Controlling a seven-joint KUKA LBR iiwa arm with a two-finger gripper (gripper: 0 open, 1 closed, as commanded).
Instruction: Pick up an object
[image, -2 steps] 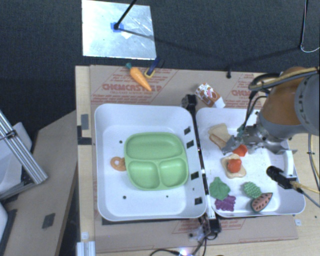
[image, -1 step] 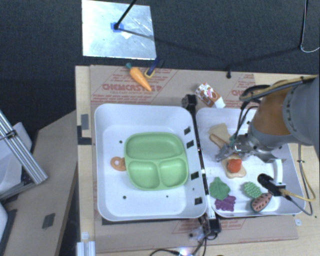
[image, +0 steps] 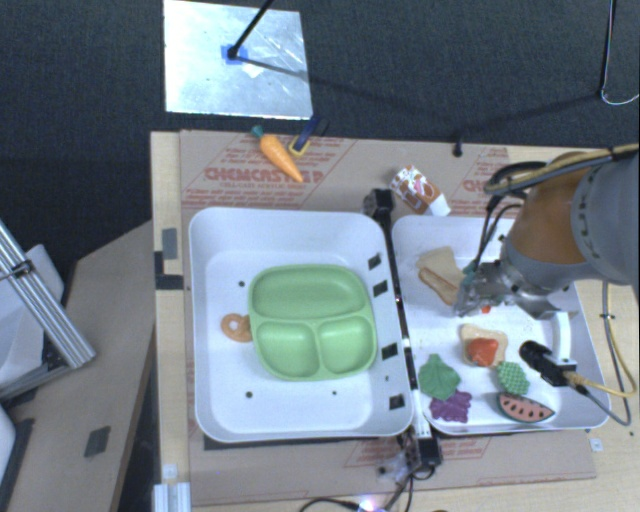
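Note:
My gripper (image: 472, 298) hangs over the right bin (image: 425, 232), close to its middle. It is just right of a tan bread slice (image: 438, 272) and just above a red and yellow toy food piece (image: 483, 347). Nearer the front of that bin lie a green leafy piece (image: 437, 377), purple grapes (image: 452, 406), a small green textured piece (image: 513, 378) and a watermelon slice (image: 525, 408). Nothing shows between the gripper and these items that I can make out as held.
The left bin (image: 215, 255) holds a green divided plate (image: 311, 320) and a small orange ring (image: 236, 327) beside it. Behind the bins on the bench lie a toy carrot (image: 280, 157) and a small red and white packet (image: 420, 190). A silvery sheet (image: 237, 57) lies farther back.

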